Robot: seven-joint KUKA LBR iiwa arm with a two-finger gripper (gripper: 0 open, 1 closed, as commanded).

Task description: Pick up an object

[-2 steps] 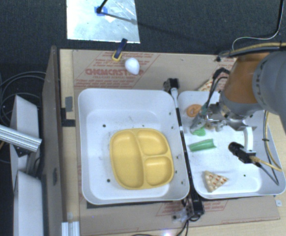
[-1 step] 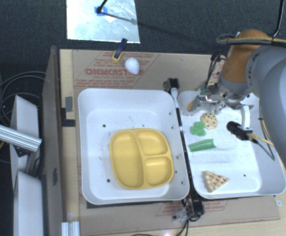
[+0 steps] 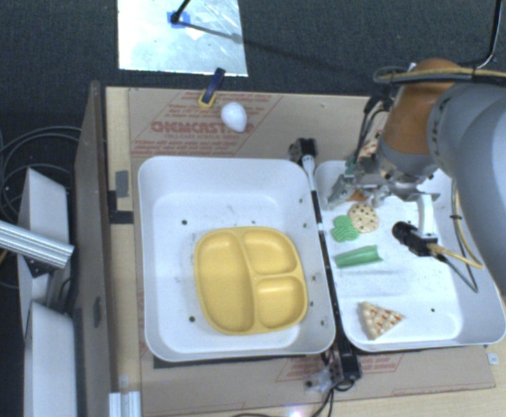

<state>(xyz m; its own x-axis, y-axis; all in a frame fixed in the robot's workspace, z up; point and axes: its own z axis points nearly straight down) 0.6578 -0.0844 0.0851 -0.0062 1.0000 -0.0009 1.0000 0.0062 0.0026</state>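
The right bin (image 3: 475, 311) holds a round tan cracker (image 3: 364, 218), a green leafy piece (image 3: 344, 228) touching it on the left, a long green pod (image 3: 357, 256) below them and a pizza slice (image 3: 380, 318) near the front. My gripper (image 3: 356, 189) hangs low over the back left corner of this bin, just behind the cracker. Nothing can be made out in its grasp. The grey arm with its orange band (image 3: 414, 111) comes in from the right and hides the bin's back part.
The left bin (image 3: 170, 189) bears a yellow divided plate (image 3: 251, 278). Behind the bins, on the cardboard, lie a white ball (image 3: 233, 115) and a small blue and yellow object (image 3: 210, 88). A ridge (image 3: 318, 233) separates the two bins.
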